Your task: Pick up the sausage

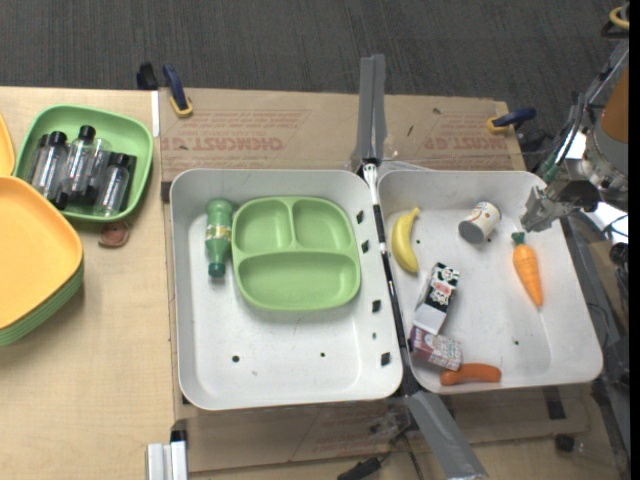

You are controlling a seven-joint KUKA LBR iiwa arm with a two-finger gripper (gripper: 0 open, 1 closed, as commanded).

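Note:
The sausage [470, 374] is a short orange-red link lying flat near the front edge of the right bin [560, 353], just right of a purple packet [436, 350]. My gripper [536, 215] hangs over the bin's far right corner, just above the green top of a carrot [527, 271]. It is well away from the sausage, which lies toward the front of the bin. Nothing shows in the gripper.
The right bin also holds a banana [404, 240], a small tipped cup [480, 221] and a black-and-white carton [438, 295]. In the left bin [280, 368] lie a green divided plate [296, 252] and a green bottle [218, 235]. Orange plates and a green tray of bottles sit far left.

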